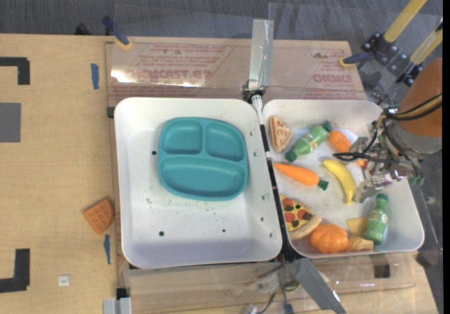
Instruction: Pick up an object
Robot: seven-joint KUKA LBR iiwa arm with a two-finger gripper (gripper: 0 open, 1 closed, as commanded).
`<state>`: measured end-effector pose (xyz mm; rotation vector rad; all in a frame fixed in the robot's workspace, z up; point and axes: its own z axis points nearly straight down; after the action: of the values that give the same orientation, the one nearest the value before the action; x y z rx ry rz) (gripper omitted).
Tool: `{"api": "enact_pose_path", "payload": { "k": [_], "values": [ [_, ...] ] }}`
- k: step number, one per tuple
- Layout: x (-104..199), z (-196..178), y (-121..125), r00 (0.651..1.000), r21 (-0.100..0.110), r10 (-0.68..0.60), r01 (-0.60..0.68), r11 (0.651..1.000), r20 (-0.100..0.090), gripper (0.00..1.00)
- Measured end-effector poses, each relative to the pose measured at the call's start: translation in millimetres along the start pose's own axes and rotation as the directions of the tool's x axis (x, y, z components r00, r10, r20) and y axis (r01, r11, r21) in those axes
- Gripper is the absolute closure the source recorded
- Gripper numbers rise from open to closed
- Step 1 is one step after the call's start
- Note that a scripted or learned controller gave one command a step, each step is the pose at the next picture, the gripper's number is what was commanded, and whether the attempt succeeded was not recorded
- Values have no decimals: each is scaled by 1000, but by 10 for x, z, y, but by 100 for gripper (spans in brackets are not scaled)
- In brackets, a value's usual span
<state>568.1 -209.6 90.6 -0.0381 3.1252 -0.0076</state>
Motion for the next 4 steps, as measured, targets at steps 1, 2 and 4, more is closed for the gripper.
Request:
{"api": "enact_pose_path", "payload": {
  "k": [1, 2, 4],
  "values": [
    [-372, 22, 492, 1000, -5, -20, 20, 1000, -3, 0],
    [-412, -126, 480, 1000, 0, -20, 20, 1000, 11, 100],
    [-442, -247, 494, 1000, 2, -22, 22, 1000, 21, 100]
  ]
}}
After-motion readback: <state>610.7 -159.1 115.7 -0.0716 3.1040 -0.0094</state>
